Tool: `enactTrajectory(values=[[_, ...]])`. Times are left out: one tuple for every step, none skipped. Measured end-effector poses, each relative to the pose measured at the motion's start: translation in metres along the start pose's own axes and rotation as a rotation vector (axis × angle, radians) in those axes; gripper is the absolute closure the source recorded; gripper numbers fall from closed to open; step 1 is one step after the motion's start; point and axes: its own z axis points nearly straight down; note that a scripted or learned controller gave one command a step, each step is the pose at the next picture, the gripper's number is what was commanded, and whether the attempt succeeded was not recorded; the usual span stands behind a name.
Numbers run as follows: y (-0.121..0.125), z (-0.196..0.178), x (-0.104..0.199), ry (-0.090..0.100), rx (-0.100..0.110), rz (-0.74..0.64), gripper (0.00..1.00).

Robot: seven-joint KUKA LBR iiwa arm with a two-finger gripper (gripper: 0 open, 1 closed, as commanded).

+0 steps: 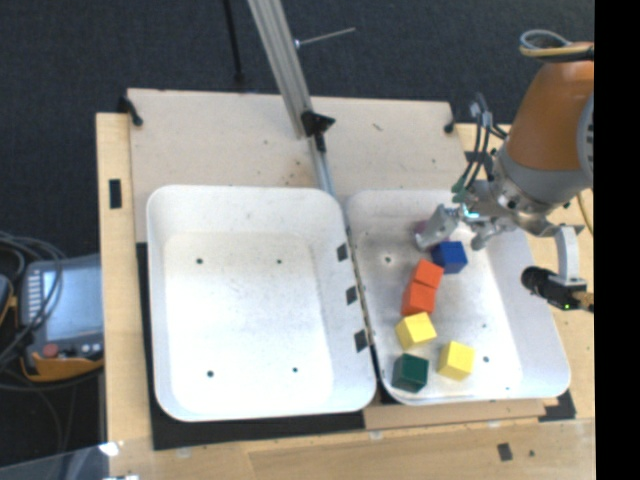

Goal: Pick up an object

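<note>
Two shallow white bins are seen side by side on a wooden bench. The right bin holds six blocks: a blue cube toward twelve o'clock, an orange block touching it below, a yellow cube, a second yellow cube and a dark green cube near six o'clock. The gripper is placed just above the blue cube; whether it is clenched or released cannot be told. The left bin is flanked by a slanted aluminium rail.

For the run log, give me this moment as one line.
gripper: over right bin, above blue cube | grasp: none seen | nearby: orange blocks, yellow cubes, green cube
</note>
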Motion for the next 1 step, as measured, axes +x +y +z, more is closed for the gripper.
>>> enactTrajectory(values=[[0.0008, -0.0027, -0.0005, -0.001, -0.005, 0.002, 0.0]])
